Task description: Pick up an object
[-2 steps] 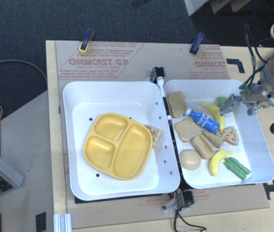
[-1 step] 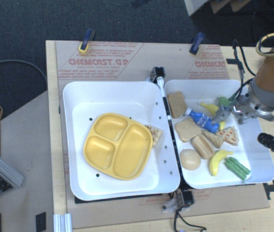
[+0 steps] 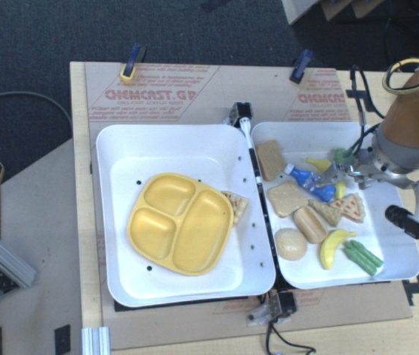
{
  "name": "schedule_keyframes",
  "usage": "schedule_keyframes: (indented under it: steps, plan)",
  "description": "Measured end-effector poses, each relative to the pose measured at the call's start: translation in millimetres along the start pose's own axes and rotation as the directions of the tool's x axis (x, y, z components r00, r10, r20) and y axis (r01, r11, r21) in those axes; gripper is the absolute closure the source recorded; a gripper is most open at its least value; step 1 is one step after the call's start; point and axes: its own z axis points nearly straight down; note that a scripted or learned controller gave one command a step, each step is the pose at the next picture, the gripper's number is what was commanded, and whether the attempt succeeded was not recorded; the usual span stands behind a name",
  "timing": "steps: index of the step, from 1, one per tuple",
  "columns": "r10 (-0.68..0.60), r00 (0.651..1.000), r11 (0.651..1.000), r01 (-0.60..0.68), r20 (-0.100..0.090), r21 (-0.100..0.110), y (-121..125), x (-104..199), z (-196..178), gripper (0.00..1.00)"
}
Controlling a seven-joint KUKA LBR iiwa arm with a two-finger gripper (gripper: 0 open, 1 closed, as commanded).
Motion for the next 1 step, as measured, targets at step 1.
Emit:
schedule_keyframes:
  steps: [1]
  plan:
    - [0.0,1.0,1.0,0.0,0.001,-0.012,3.8,0.8,-12.9,1.0]
